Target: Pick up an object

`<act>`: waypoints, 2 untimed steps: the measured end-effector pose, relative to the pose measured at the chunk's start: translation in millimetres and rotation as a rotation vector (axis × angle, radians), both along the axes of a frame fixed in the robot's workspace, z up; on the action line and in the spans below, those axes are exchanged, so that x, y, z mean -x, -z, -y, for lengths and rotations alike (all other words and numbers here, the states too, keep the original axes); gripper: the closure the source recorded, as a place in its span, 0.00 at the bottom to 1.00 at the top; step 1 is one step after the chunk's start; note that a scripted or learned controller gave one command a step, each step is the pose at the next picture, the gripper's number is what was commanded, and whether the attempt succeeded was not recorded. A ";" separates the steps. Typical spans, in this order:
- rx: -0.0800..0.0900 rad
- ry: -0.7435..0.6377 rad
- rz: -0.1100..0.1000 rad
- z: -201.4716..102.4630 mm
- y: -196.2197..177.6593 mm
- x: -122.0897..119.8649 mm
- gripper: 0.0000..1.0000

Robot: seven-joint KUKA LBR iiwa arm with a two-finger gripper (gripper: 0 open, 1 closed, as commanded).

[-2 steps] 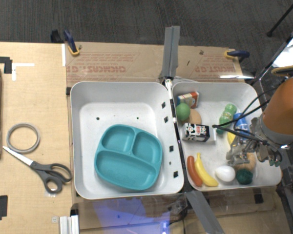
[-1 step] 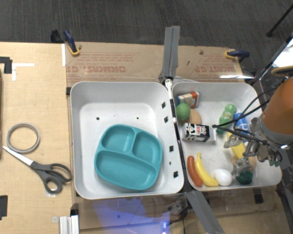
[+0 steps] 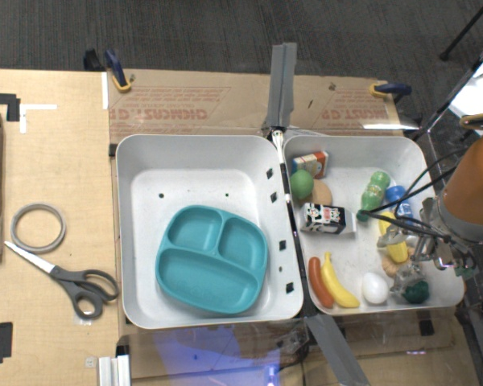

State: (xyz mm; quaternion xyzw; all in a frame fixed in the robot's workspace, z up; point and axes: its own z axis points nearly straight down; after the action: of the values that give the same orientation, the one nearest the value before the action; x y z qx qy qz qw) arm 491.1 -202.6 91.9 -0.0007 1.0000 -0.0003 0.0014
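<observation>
The right bin point(image 3: 350, 143) holds several toy foods. A black-and-white milk carton point(image 3: 324, 217) lies near its left wall, below a green ball point(image 3: 302, 183) and a small red-and-green carton point(image 3: 311, 162). A green bottle point(image 3: 375, 190) and a blue piece point(image 3: 395, 193) lie further right. Along the front are a red sausage point(image 3: 319, 283), a banana point(image 3: 336, 281), a white egg point(image 3: 374, 289) and a dark green piece point(image 3: 416, 292). My gripper point(image 3: 425, 253) hangs low over the bin's right side, just above a yellow piece point(image 3: 396, 252) and the dark green piece, partly hiding them.
The left bin point(image 3: 137, 215) contains a teal divided plate point(image 3: 213, 258). Scissors point(image 3: 68, 278) and a tape roll point(image 3: 38, 226) lie on the bench to the left. Clamps point(image 3: 117, 69) hold the cardboard at the back. Cables cross the right bin's far right side.
</observation>
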 end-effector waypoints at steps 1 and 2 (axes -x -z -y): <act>0.000 0.014 0.003 18.7 -1.0 -104.5 0.00; 0.000 -0.120 0.005 -27.4 -1.7 -152.5 0.00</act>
State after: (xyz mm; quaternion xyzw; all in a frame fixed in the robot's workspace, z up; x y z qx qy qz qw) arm 643.6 -175.2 93.6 -0.0606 0.9982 -0.0001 0.0037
